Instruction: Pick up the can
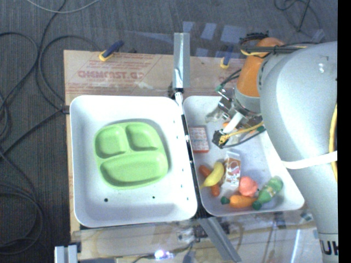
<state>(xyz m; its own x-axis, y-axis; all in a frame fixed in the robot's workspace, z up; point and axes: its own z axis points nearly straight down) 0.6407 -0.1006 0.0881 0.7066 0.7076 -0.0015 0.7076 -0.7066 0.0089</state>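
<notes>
A white and red container (233,170), possibly the can, lies in the right bin (282,166) between a banana (215,174) and a pink toy (248,186). My gripper (218,113) hangs over the far part of that bin, well behind the container and apart from it. Nothing can be seen held in it. The grey arm (299,103) with its orange band (251,78) covers the bin's right side.
A flat red and white box (198,138) lies by the right bin's left wall. A carrot (240,200), a green bottle (269,191) and small orange pieces (205,171) crowd its near end. The left bin (82,147) holds a green divided plate (131,153).
</notes>
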